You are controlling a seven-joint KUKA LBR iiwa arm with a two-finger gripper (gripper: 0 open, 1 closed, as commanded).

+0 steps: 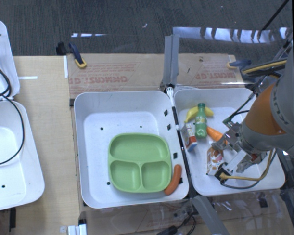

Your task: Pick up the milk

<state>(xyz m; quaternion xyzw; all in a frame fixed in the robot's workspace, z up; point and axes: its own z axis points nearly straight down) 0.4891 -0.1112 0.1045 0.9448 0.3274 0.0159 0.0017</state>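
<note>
The milk (188, 136), a small white carton with red and grey print, lies against the left wall of the right bin (236, 186). My gripper (222, 148) hangs low over the middle of that bin, to the right of the milk and apart from it. It is right above a white and orange pouch (214, 159), which its body partly hides.
A green bottle (200, 122), a banana (197, 113) and a carrot (215, 133) lie at the back of the right bin, close to the milk. The left bin (90, 140) holds a green divided plate (139, 161) with a sausage (173, 180) at its right edge.
</note>
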